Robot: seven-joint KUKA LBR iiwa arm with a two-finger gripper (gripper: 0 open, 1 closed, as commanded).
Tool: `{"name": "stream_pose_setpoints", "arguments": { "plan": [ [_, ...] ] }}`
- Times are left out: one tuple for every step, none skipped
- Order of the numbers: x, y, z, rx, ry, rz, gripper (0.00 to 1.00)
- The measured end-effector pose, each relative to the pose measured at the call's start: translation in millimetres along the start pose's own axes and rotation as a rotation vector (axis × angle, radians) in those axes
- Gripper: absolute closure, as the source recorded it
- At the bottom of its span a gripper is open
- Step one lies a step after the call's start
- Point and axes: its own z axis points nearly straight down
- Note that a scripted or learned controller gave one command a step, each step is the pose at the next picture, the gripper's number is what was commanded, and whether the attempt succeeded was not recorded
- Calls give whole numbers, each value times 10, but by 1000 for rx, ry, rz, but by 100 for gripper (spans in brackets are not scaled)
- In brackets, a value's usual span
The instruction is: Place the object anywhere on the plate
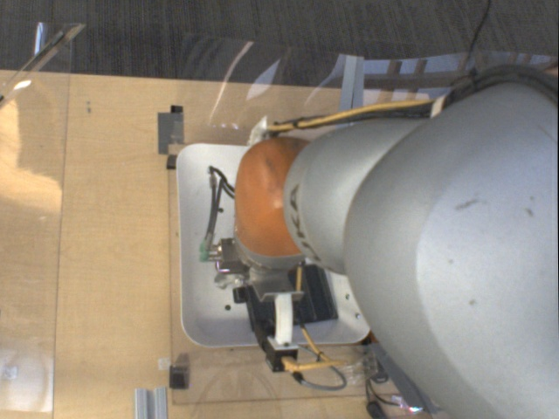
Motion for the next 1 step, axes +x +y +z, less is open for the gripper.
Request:
{"name": "stream_pose_setpoints", "arguments": {
  "plan": [
    [-15,34,-1179,-6,1,-173,100]
  ]
}}
